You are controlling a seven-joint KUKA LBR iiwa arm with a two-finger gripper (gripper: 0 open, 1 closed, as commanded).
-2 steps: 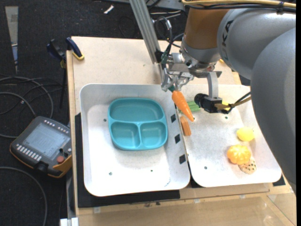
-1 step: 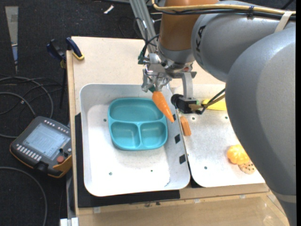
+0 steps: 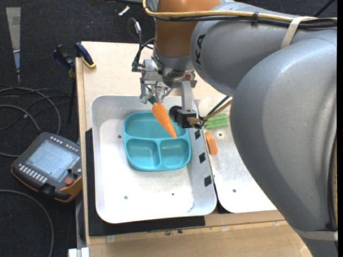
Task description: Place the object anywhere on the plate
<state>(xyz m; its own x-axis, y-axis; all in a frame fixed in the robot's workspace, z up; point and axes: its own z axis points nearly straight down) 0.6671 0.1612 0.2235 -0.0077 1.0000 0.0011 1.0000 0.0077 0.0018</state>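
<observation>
the gripper (image 3: 156,96) hangs over the far edge of the blue plate (image 3: 157,148), its metal fingers pinched on the thick green-topped end of a carrot (image 3: 164,120); the carrot is smooth, orange, tapered, slanting down with its tip over the plate's upper right section, though whether the tip touches the plastic is hard to judge from this angle; the plate is a glossy rounded rectangle with three moulded compartments, sitting in the left white bin (image 3: 107,186); in the right bin (image 3: 236,191), a leafy green vegetable (image 3: 217,122) and a small orange piece (image 3: 211,143) lie near the dividing edge; grey arm, matte, with an orange band (image 3: 179,15).
</observation>
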